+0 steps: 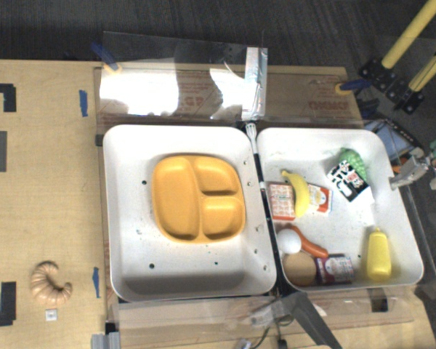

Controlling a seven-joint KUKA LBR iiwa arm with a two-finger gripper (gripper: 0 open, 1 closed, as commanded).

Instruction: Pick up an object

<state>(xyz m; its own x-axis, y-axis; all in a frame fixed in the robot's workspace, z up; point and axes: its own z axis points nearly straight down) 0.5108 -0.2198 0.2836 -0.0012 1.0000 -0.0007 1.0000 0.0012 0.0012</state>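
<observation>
The right bin (392, 195) holds several small objects. A yellow banana (299, 193) lies across a red-and-white packet (282, 202) near the bin's left side. A black-and-white box (346, 180) sits beside a green item (354, 160) at the back right. A yellow bottle (378, 254) lies at the front right. Along the front are a white ball (289, 243), an orange carrot-like piece (312, 247), a brown rounded object (299, 269) and a small can (337, 268) on its side.
The left bin (123, 217) holds a yellow divided plate (198, 198). A tan croissant-shaped toy (51, 282) lies on the cardboard bench at the front left. A clear plastic sheet (182, 86) stands behind the bins. Yellow poles (414, 27) and clamps are at the far right.
</observation>
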